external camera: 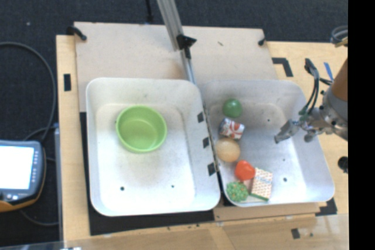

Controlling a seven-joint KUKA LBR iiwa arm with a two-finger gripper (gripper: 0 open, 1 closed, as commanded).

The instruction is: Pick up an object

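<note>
The gripper (287,133) is seen over the right bin (304,184) — finger spread cannot be told — and the beige ball (227,151) lies leftward, well apart.

I see two white bins (105,126). The bowl (141,129) is lime green, the ball (232,108) dark green, the egg (228,151) tan, the lump (245,170) orange-red, and the packet (262,182) pale with coloured speckles.
</note>
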